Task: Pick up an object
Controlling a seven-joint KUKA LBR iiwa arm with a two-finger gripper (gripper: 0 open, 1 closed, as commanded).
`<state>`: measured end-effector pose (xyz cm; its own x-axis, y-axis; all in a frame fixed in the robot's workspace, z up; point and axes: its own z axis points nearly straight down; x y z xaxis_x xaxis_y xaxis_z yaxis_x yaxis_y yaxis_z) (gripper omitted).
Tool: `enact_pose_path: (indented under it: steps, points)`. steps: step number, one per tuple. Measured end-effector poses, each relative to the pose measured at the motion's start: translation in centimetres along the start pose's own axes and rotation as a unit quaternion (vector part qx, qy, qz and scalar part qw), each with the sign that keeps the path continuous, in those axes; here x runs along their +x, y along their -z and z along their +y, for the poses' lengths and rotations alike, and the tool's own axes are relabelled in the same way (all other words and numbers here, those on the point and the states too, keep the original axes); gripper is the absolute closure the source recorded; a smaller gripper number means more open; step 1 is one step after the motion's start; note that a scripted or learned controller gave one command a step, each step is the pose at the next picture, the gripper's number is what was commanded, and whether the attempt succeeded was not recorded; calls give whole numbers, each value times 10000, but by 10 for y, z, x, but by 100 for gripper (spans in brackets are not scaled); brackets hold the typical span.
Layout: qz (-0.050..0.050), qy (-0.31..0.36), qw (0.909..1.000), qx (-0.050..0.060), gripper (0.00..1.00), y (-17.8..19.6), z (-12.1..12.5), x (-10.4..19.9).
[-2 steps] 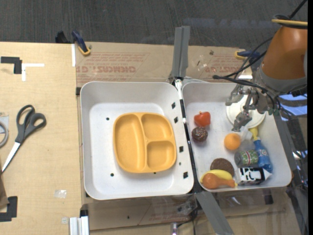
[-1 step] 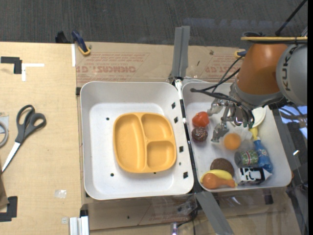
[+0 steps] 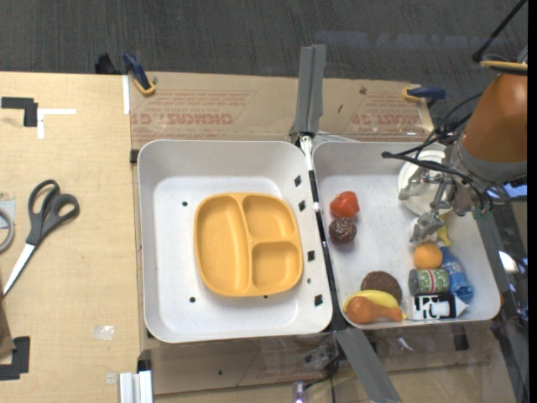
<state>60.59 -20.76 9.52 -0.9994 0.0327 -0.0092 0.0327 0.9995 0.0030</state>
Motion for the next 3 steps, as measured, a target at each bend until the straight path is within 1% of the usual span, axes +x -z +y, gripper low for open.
enact_pose_path:
  steps: [1, 2, 3]
  points:
    - [-61, -277, 9996, 15, 0, 5, -13, 49]
    - [-420, -329, 9985, 106, 0, 19, -17, 96]
    - [-445, -79, 9989, 87, 0, 20, 14, 98]
